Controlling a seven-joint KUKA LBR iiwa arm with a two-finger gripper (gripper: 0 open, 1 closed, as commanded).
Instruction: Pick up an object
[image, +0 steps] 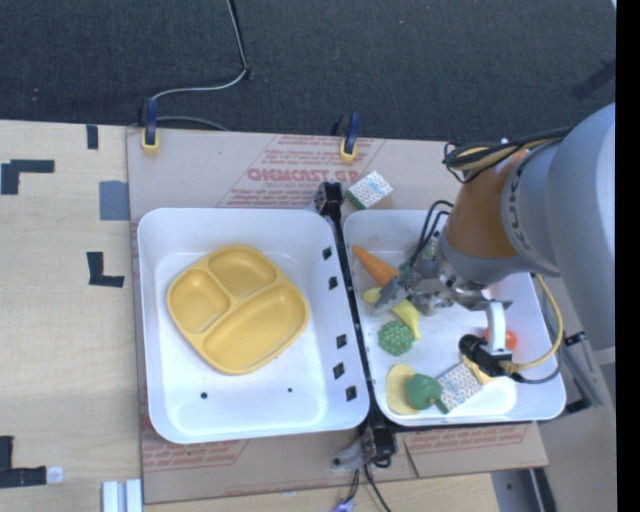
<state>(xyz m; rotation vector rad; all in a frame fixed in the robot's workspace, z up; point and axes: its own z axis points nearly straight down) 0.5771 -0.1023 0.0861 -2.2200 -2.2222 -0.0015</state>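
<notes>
Carrot (375, 266) lay in the right bin (530, 405), upper left, just beside the jaws. Jaws' state: couldn't tell, wrist blocked them. You'd have judged it light, rigid, slick plastic; grip across the thick middle, not the taper. Yellow piece (405, 320) and green ball (396, 339) crowded it.

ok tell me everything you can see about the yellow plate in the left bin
The yellow plate is a divided tray of what looks like matte plastic, rounded-square in outline, with three compartments: two smaller ones toward the far side and one larger one nearer the camera. It lies flat and right side up, turned at a slant to the bin's walls, on the floor of the left bin, toward its far left part. Nothing lies in its compartments and nothing but the bin floor touches it.
</notes>
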